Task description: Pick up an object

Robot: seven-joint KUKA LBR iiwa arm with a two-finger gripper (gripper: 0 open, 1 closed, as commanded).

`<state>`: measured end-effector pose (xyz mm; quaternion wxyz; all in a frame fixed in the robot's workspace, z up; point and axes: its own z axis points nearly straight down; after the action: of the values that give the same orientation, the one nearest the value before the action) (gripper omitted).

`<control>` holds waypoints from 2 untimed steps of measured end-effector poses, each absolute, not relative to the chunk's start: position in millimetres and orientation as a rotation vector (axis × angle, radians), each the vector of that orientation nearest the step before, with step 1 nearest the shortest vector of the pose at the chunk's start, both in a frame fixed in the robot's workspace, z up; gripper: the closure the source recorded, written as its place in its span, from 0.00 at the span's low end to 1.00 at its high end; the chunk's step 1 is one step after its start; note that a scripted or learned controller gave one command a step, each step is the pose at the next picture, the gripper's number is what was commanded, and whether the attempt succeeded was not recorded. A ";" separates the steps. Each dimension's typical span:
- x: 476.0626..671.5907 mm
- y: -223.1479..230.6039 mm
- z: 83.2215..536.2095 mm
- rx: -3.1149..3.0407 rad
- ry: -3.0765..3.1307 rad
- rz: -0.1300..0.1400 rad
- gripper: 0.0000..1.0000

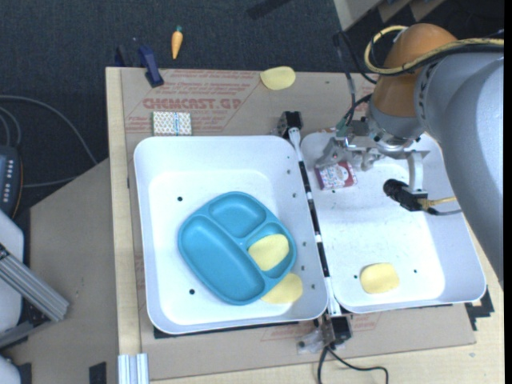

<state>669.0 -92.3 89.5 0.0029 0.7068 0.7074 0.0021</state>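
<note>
The claw hangs low over a small pink packet near the right bin's far left corner, seemingly lined up to grasp it. Whether it is open or closed cannot be told.

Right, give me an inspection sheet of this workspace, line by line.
Surface: brown board bearing left bin and right bin, side by side.
Job's things: blue divided tray in left bin, one yellow piece in a compartment, another at its edge; yellow piece and a small pink-and-white packet in right bin.
Clutter: yellow piece, patterned packet, blue clip on the board.
Gripper: gripper low over the right bin's far end, beside the packet; grasp unclear.
Cables: yellow loop on the arm; black cords on the floor at left.
Surroundings: dark carpet, small carrot toy.
</note>
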 end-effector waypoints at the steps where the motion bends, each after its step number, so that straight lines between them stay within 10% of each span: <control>1: 670.8 -91.9 101.2 2.210 2.216 0.012 1.00; 2: 670.6 -91.8 100.9 2.211 2.216 0.011 0.00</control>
<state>670.6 -91.8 100.9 0.0056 0.7062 0.7080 0.0035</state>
